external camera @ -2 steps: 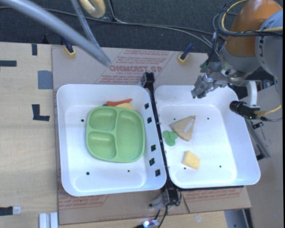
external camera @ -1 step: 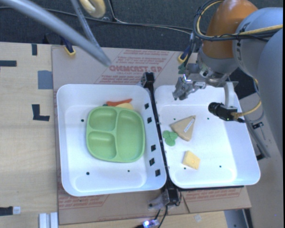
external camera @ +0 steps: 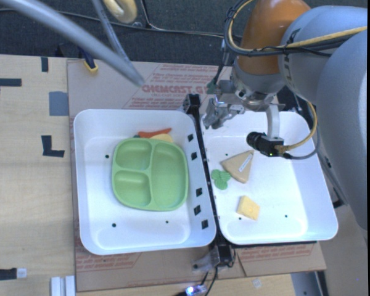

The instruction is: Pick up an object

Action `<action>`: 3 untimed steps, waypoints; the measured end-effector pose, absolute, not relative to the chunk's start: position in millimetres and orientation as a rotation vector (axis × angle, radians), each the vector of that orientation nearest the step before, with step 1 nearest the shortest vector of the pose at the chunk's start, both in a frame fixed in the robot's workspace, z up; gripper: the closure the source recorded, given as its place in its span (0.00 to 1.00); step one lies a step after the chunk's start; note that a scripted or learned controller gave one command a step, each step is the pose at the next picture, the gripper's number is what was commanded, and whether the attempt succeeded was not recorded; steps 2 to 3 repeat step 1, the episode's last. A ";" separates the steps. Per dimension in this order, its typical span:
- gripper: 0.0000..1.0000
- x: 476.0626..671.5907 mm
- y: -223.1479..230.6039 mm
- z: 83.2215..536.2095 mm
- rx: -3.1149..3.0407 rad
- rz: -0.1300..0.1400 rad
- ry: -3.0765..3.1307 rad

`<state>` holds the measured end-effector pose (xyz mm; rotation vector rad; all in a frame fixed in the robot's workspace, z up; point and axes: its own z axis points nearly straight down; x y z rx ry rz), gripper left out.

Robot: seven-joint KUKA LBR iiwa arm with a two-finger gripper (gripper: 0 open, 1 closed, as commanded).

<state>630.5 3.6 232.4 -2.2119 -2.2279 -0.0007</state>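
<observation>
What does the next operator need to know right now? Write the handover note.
Gripper: over the far left corner of the right bin, near the divider between the bins; nothing visibly held.
Right bin: tan wedge-shaped piece near the middle, small green item touching its left side, yellow block closer to the front.
Left bin: green divided plate, with an orange piece and a pale yellow piece behind its far edge.
Done: nothing lifted yet.
Left: bring the gripper down on one item, likely the nearby tan wedge, then grasp and lift.
</observation>
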 end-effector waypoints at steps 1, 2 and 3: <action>1.00 620.2 56.6 218.9 -2.213 0.003 -2.226; 1.00 620.2 56.6 218.9 -2.213 0.003 -2.226; 1.00 620.2 56.6 218.9 -2.213 0.003 -2.226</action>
